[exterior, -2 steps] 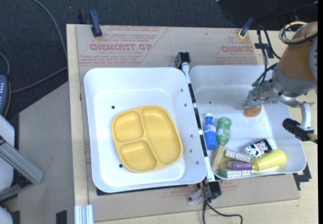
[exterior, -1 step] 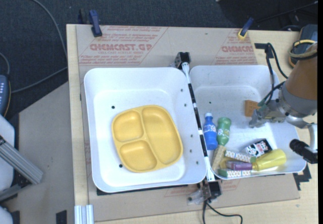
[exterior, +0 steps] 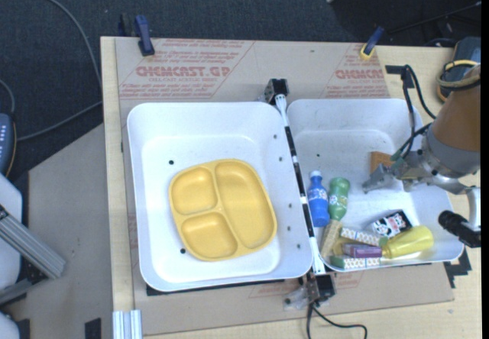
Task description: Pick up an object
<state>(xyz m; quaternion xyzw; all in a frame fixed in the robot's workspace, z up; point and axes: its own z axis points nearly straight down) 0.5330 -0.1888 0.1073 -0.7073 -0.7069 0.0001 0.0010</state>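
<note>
The gripper (exterior: 380, 175) is lowered into the right bin (exterior: 344, 112), apparently to reach the bottles (exterior: 327, 200) heaped at seven o'clock; its state cannot be told.

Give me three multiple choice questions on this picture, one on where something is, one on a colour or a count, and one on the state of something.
1. Where is the yellow tray?
A. left bin
B. right bin
C. on the bench outside the bins

2. What colour is the bottle lying beside the green bottle?
A. red
B. blue
C. black

3. How is the tray lying?
A. upside down
B. on its edge
C. flat, compartments up

Answers:
1. A, it sits in the left bin.
2. B, its body is blue with a white cap.
3. C, its three hollows face the camera.
</note>
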